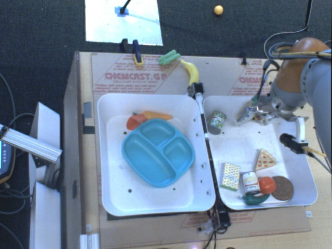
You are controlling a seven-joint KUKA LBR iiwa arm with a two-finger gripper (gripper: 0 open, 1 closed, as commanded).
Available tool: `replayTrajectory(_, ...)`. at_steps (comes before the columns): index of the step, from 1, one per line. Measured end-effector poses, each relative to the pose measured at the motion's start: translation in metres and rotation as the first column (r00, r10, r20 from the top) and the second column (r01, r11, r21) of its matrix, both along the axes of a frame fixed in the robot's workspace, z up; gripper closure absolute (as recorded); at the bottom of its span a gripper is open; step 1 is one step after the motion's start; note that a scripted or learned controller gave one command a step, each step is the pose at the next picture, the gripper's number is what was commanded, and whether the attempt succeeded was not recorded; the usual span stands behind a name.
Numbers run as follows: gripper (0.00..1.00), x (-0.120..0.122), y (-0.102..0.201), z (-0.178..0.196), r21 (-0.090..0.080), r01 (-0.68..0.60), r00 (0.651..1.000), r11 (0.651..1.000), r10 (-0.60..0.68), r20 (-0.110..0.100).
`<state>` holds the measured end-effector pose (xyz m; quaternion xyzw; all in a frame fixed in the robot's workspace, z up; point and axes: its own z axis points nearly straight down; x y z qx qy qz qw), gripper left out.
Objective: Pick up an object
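1. Nearest the camera, the right bin (303, 188) is holding a cluster along its front edge: a brown round disc (282, 188), a red tomato-like piece (267, 184), a green piece (254, 199) lying beneath it, and a small jar (250, 180) with a label too small to read.
2. Just left of the jar, a patterned packet (231, 175) is lying flat; its print is not legible.
3. A pizza-slice toy (265, 160) is sitting a little behind the jar, apart from it.
4. In the left bin (116, 191), a blue divided tray (157, 152) is lying tilted. An orange carrot-like piece (155, 115) and a red piece (136, 122) are sitting at its far edge, the red one partly hidden by the tray.
5. A small can (216, 121) is resting at the far left of the right bin, near the divider; its label is blurred.
6. The gripper (254, 113) is hanging low over the far part of the right bin, well apart from the can. Nothing is showing between its fingers; whether they are wide or narrow I cannot tell.
7. The arm (298, 77) is entering from the right, cut off by the frame.
8. Behind the bins, a board is reading "CHEMCAST" (129, 77) in red, repeated and partly covered.
9. A banana (191, 71) and a green item (169, 58) are lying on the board.
10. Farthest off, a small orange ball (218, 9) is sitting on the dark floor.
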<state>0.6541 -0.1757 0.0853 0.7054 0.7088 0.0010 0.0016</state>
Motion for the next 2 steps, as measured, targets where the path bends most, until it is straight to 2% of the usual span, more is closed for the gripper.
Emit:
replayTrajectory(1,0.00,0.014,-0.022,0.000,0.004,0.000,1.000,1.000,0.000,-0.010)
replayTrajectory(2,0.00,0.015,-0.031,0.018,-0.001,0.002,1.000,1.000,-0.002,0.000)
